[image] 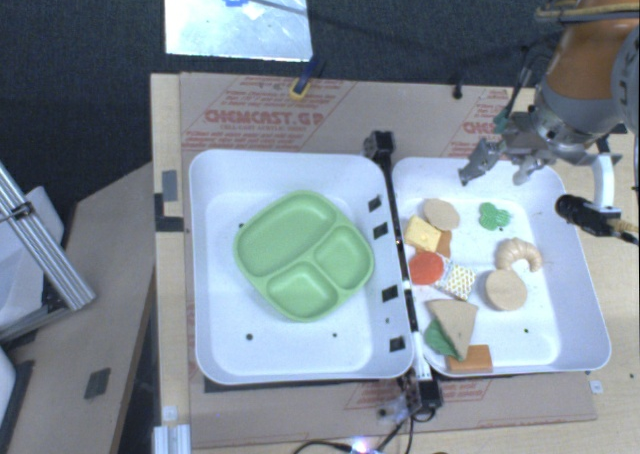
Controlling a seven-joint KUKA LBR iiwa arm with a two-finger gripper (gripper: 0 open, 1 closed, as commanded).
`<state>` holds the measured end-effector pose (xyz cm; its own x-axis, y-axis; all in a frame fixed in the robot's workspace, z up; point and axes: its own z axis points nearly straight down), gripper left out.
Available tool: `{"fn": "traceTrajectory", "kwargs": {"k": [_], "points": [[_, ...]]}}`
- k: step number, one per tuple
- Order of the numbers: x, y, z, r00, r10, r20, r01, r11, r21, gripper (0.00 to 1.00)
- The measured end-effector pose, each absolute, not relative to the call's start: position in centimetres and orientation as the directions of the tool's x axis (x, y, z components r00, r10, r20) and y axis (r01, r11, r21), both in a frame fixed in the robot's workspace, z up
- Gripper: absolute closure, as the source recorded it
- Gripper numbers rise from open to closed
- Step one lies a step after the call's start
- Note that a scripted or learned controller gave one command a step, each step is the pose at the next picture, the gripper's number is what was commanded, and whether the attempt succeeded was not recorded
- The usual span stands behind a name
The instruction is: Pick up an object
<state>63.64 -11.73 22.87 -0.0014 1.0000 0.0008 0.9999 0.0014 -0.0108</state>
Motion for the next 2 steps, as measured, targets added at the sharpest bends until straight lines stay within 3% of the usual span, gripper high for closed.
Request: {"fn": "traceTrajectory", "kwargs": {"k": [1,2], "points": [[63.8,-11.7,23.7,-0.003,1.0,0.0,1.0,0.003,0.001,0.0],[63.6,-12.4,19.3,-0.001,1.0,-0.001,1.0,0.001,-0.001,0.0]]}}
